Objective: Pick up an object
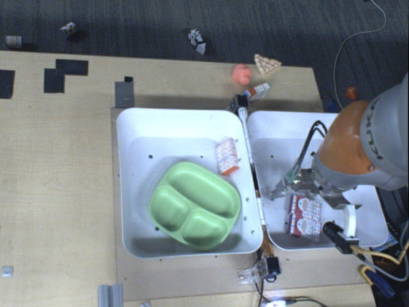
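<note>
Hovering in the right white bin (275, 133), the grey arm's jaws, whose opening I cannot tell, are directly above the flat red-and-white printed packet (305, 215).

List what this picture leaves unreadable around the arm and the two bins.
- Gripper: the arm's wrist covers it from above, so open or shut cannot be judged.
- Red-and-white box in the right bin: its upper end lies under the arm; any contact is hidden.
- Small packet in the left bin, beside the green tray: print too small to read.
- Arm: cut off by the right edge.
</note>
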`<action>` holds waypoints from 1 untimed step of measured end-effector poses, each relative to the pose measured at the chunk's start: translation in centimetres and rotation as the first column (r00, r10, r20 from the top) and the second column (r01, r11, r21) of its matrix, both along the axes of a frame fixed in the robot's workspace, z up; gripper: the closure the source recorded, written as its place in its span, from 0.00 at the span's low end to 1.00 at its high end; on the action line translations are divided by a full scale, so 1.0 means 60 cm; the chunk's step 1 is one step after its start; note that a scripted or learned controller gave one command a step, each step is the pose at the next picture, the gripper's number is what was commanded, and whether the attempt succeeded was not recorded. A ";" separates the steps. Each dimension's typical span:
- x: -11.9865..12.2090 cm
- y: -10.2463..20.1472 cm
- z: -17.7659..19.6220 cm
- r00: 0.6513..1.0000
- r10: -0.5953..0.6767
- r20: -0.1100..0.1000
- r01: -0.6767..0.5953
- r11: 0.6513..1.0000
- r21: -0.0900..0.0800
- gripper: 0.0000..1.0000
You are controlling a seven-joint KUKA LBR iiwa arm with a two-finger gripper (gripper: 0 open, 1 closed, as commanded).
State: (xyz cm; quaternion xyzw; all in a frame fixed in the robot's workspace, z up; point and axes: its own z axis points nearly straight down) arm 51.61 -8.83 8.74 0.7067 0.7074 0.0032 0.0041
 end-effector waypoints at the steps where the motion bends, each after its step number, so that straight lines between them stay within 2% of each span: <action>1: 0.004 0.001 0.019 1.000 0.001 0.006 -0.001 1.000 -0.001 1.00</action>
